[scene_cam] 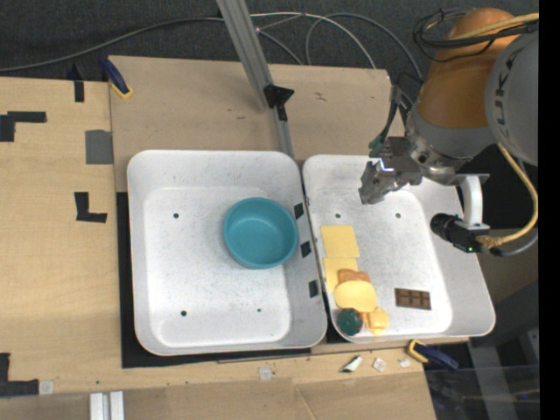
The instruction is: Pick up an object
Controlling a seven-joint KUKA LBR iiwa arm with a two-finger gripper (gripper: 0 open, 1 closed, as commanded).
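the left bin (pixel 157 234) bears a teal bowl (pixel 259 232) at its centre. in the right bin (pixel 455 313), a yellow slab (pixel 339 241), toy food cluster (pixel 356 297) and brown block (pixel 412 299) lie toward six o'clock. the gripper (pixel 378 185) hovers at twelve o'clock — whether it is wide or narrow i cannot tell. risk — descending here meets bare floor, well apart from every object.

A round teal plastic bowl (pixel 260 232) sits in the left shallow white bin (pixel 157 234). In the right shallow white bin (pixel 455 269), a flat yellow square (pixel 339 241) lies above a yellow-orange lump (pixel 354 291); a small brown rectangular block (pixel 412 299) lies to the lump's right.
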